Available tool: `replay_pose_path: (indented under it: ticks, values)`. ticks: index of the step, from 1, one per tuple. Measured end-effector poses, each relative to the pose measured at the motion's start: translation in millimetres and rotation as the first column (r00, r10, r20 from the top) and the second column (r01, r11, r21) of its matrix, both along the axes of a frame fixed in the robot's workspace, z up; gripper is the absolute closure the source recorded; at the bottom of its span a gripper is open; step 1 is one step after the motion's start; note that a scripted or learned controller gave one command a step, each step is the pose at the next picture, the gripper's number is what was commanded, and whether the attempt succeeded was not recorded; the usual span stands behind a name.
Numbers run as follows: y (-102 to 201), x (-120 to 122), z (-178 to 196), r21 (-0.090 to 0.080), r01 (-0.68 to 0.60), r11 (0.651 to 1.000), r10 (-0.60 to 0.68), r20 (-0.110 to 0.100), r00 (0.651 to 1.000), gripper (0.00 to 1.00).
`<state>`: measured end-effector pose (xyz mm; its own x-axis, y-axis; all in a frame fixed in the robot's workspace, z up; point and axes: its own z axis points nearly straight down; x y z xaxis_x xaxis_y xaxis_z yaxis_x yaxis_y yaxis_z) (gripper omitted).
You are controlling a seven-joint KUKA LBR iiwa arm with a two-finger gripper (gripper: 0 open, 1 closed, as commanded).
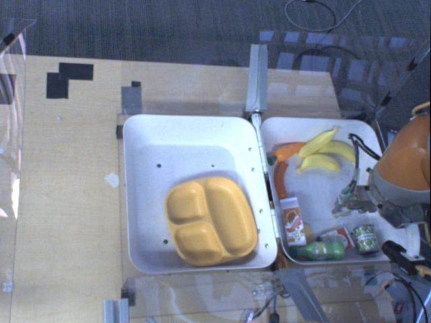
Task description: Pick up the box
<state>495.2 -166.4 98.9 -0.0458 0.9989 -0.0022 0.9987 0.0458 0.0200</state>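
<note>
Yellow divided plate [211, 219], yellow bananas [326, 151], white-and-red box [292, 222], green bottle [318, 250], white bins [145, 147].

left bin [135, 180]: yellow tray [211, 219] | right bin [316, 128]: box [292, 223], bananas [325, 152], green bottle [318, 250] | tool [350, 200] right of box, apart

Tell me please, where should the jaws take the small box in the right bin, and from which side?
Probably from straight above, closing across the narrow width of the box. It lies flat, long axis running along the bin's left wall, with the green bottle at its lower end, so its upper half looks freest.
</note>
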Motion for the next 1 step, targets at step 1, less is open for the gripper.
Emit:
replay_pose_path:
  ticks: [1]
  values:
    - [18.2,41.1,25.9,0.001,0.060,0.998,-0.060,-0.019,0.998,1.00]
